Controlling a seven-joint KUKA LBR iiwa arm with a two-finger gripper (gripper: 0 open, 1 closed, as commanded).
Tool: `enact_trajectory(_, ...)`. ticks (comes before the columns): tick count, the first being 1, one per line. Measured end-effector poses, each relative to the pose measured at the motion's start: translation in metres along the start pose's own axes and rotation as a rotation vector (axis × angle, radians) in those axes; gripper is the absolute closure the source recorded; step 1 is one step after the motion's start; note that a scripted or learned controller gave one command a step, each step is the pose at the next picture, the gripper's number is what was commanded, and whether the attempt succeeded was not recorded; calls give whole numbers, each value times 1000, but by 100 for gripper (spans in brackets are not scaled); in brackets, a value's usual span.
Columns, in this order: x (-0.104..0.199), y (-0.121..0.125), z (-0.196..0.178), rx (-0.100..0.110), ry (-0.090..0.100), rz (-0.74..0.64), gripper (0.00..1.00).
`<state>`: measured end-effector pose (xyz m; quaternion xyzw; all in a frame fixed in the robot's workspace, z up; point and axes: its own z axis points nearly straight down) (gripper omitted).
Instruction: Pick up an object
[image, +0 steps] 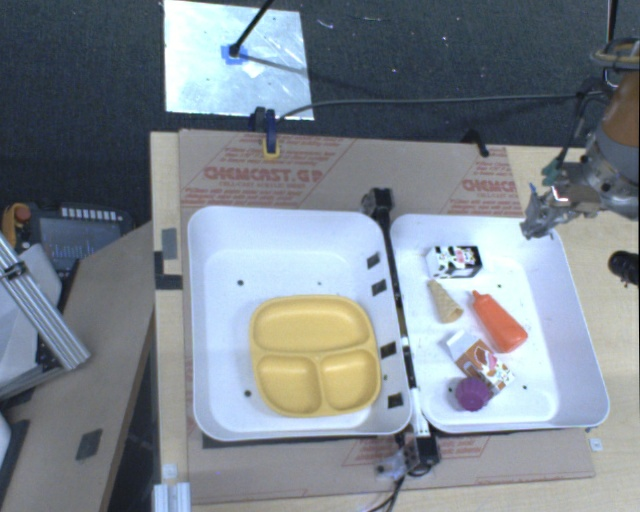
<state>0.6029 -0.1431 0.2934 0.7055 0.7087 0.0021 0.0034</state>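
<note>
The right bin (585, 350) contains five objects: one black-white carton (454, 261), one cone (446, 300), one orange bottle (498, 320), one snack box (484, 364), one purple ball (473, 394). The left bin (215, 250) contains one yellow tray (314, 353). The gripper (538, 218) hovers above the right bin's far corner, holding nothing.

You see the arm (618, 130) as a grey, rounded metal body with an orange band near its top. Dark cables run along its side. Its pincer (538, 222) is small, grey and metallic, with a pale highlight on its housing.
</note>
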Motion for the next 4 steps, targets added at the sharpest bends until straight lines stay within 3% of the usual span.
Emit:
enact_trajectory(2,102,-15,28,7,3,-4,100)
enact_trajectory(4,208,-8,29,5,4,-6,100)
